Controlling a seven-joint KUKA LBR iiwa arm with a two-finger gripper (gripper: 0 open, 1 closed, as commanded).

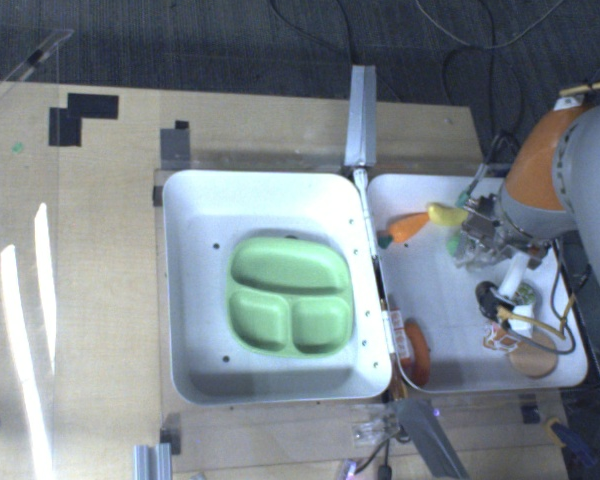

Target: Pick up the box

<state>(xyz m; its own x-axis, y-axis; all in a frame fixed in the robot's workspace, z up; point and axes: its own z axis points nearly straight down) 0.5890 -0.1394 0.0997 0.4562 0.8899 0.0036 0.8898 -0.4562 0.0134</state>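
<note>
Two white bins (pixel 185 298) — one green divided tray (pixel 290 295), one carrot (pixel 408 227), one yellow piece (pixel 444 213).

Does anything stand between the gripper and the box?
I cannot tell which item is the box. The gripper hovers over the right bin, beside a carrot, so no blocker can be named.

Arm (pixel 580 168) cut off at right edge, hiding part of right bin (pixel 430 193); gripper (pixel 477 240) fingers indistinct; small items beneath wrist too cluttered to identify
</note>
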